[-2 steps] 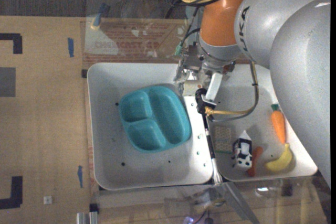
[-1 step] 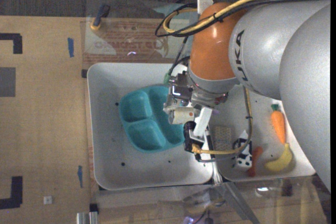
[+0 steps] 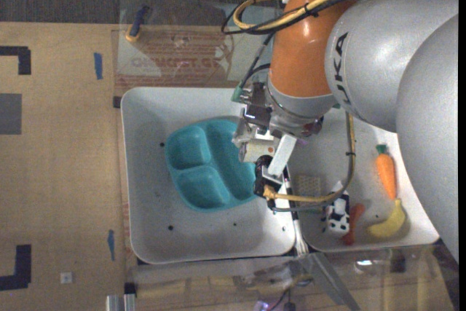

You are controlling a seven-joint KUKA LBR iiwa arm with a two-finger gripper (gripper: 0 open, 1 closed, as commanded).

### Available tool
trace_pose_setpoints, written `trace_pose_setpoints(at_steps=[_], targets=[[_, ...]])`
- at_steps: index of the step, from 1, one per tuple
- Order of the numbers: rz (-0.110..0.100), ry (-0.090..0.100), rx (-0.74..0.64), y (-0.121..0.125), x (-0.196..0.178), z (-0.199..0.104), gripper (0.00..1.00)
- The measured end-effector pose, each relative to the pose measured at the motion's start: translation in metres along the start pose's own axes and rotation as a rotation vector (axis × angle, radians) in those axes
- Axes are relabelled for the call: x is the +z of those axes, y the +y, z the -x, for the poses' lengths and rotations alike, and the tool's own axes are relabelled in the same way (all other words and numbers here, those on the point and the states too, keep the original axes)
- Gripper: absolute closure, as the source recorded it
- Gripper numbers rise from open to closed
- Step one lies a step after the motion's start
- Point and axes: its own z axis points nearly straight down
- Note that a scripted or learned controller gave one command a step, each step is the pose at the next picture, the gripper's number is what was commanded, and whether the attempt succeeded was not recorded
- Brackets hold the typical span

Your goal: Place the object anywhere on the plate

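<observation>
Above the plate (image 3: 198,172), the pincer (image 3: 247,148) hangs downward.

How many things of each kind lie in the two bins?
Plate: 1
Carrot: 1
Banana: 1
Cow toy: 1
Red stick-shaped toy: 1
Total: 5 that can be made out clearly.

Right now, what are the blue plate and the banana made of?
The plate looks like smooth teal plastic: even colour, moulded compartments, soft sheen. The banana is probably a plastic or rubber toy: flat uniform yellow; too small to be sure.
</observation>
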Motion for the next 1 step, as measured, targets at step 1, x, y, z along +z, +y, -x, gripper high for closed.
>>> trace_pose_setpoints(at_steps=[1], targets=[[-0.004,-0.001,-0.074,-0.019,0.0364,-0.0355,1.0]])
